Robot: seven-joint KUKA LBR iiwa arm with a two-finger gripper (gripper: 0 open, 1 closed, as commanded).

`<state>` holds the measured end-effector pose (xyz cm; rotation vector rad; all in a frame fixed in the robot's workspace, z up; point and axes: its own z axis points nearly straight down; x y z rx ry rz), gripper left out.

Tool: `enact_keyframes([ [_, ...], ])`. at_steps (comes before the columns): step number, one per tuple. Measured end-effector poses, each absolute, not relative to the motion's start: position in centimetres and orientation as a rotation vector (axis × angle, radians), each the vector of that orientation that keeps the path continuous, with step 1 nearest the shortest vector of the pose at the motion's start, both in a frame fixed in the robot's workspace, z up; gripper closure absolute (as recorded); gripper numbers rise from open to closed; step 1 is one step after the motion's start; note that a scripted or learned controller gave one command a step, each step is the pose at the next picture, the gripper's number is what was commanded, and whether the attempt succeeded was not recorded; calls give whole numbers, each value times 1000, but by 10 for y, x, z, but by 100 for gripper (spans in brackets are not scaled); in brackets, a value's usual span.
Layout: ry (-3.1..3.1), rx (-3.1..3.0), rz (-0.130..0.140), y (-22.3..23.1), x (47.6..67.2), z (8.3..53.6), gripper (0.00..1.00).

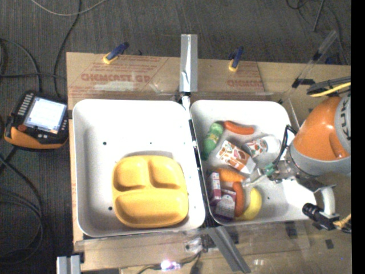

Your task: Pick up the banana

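Banana (252, 204) sitting at five o'clock, looking light, curved, slippery; grip its middle. Gripper (258, 174) jaw state: cannot tell.

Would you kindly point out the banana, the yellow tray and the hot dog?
banana (252, 204): camera view, its yellow middle.
yellow tray (150, 191): camera view, centre divider.
hot dog (240, 128): camera view, mid-length.

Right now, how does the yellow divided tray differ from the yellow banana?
The yellow divided plastic tray lies alone in the left white bin; the yellow banana sits crowded among items in the right white bin. The tray is far larger, flat and compartmented; the banana is small and rounded. Both are yellow.
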<state>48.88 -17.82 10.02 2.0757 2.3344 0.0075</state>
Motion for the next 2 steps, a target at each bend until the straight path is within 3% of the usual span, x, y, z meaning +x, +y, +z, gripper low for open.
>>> enact_keyframes([
  [1,2369,2045,3,-178,487,90,0],
  [2,2366,2042,7,-178,489,100,100],
])
